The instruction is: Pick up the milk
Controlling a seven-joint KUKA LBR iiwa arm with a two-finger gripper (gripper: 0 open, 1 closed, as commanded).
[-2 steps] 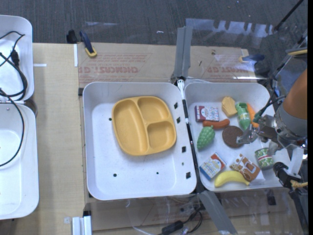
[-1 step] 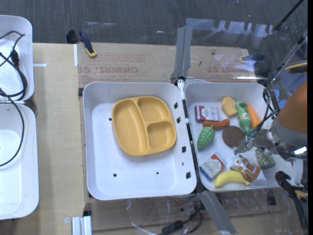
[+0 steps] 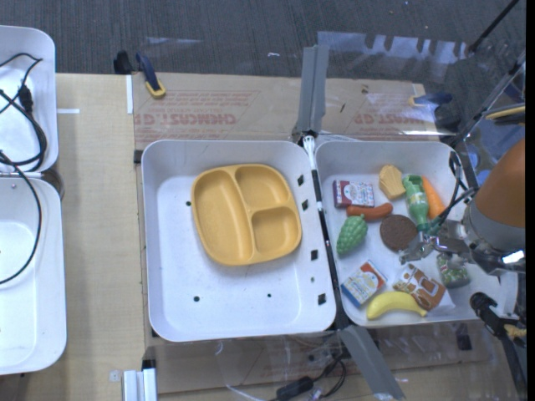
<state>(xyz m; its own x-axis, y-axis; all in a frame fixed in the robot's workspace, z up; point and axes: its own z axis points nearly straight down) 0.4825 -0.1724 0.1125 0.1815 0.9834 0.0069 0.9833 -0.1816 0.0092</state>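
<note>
A: In the camera view, where is the milk being taken to be?

B: A small carton [image 3: 362, 284] with blue and orange print is being read as the milk, though its label is too small to be made out. It is lying in the right bin [image 3: 376, 151], just left of the banana [image 3: 394, 306] and touching it or nearly so. A red box [image 3: 354, 194] is lying well above the banana, and it could also be meant.

A: And the gripper [image 3: 428, 249]?

B: It is being held low, above and to the right of the banana, beside the brown disc [image 3: 398, 232]. Whether it is open cannot be told, and nothing is being seen held in it.

A: How is the step best being done?

B: Probably the gripper is to be carried left past the banana and centred over the carton, then lowered across its narrower sides, so that the banana is not being nudged.

A: What is being hidden?

B: The arm [image 3: 506, 195] is being cut off at the right edge, and the things under the gripper are being partly covered.
</note>
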